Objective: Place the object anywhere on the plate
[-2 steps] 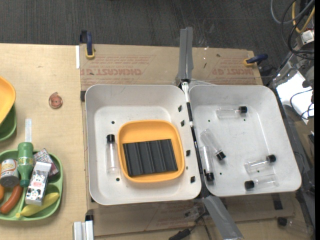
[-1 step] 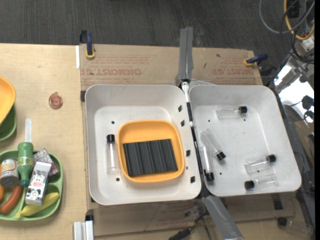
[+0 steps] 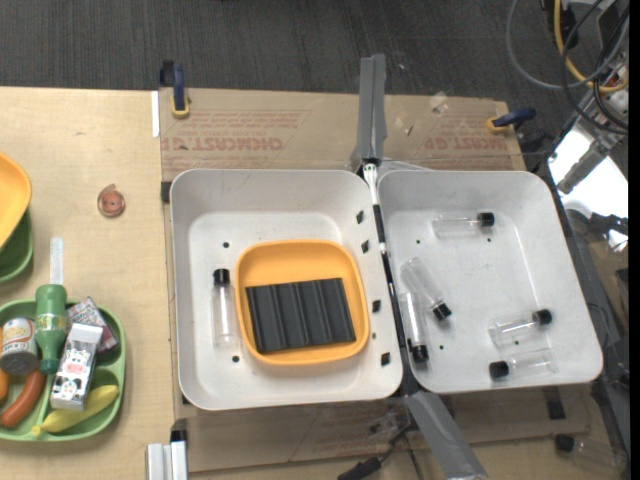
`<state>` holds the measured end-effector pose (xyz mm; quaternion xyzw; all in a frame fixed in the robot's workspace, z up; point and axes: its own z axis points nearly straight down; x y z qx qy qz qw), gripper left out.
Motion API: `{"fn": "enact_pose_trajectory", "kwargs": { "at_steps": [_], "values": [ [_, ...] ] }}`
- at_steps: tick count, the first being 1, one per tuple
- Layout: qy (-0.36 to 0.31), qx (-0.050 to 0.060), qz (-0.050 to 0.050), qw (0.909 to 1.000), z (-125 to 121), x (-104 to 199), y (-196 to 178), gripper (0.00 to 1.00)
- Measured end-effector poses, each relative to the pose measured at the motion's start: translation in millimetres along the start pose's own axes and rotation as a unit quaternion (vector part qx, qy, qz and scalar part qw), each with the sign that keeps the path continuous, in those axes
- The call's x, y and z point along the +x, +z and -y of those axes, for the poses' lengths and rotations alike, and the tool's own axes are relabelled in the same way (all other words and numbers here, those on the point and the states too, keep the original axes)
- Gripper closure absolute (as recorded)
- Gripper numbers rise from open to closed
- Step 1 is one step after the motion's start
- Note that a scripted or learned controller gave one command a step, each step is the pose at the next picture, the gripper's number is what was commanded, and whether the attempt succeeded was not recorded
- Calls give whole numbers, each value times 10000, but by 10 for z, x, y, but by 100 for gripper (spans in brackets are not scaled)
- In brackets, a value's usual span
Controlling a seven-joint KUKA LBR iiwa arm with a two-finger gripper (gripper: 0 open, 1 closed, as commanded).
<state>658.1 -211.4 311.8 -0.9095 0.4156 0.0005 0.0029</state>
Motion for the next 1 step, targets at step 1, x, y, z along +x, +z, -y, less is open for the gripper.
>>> {"fn": "enact_pose_trajectory", "kwargs": {
  "at_steps": [1],
  "values": [
    [-1596, -5, -6, 9872, 20, 5, -72, 0]
  ]
}}
